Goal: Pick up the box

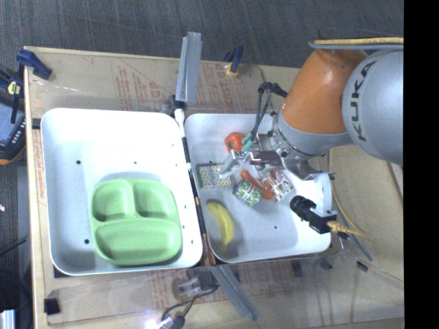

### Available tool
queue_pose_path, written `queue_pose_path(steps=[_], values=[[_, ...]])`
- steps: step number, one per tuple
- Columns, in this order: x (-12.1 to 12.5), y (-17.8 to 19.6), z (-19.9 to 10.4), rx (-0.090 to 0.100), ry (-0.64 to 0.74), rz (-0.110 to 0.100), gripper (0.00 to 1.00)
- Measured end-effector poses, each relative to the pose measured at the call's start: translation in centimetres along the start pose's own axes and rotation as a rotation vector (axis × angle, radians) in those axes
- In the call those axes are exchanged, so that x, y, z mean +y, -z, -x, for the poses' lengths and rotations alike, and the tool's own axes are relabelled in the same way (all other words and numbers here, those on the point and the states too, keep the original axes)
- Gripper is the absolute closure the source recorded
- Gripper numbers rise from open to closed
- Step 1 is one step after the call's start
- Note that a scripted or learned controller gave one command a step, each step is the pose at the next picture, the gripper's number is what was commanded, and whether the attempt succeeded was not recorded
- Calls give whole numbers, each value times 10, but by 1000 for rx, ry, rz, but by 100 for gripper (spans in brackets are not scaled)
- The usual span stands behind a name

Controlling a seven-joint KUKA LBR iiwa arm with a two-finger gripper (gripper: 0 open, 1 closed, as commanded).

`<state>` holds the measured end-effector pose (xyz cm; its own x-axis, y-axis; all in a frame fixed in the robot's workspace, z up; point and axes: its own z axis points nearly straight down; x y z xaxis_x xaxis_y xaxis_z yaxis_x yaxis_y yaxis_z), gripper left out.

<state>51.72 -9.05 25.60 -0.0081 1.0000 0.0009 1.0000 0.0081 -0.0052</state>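
In the right bin, a small flat box with a grey dotted pattern lies near the left wall. My gripper hangs just to its right, above a cluster of packages in the middle of the bin. Directly below the gripper lie a small green and white box and a red and white packet. An orange and red item sits just behind the gripper. I see nothing between the gripper's tips.
A yellow banana lies at the front left of the right bin. The left bin holds a green divided tray at its front. The arm's bulk covers the right bin's far right side.
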Motion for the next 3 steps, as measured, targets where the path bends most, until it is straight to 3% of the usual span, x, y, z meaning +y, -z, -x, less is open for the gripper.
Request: queue_pose_path(steps=[1, 2, 3], values=[[22, -66, 50, -1, 15, -1, 0], [67, -159, 47, -4, 87, 14, 0], [67, -148, 48, -7, 90, 13, 100]])
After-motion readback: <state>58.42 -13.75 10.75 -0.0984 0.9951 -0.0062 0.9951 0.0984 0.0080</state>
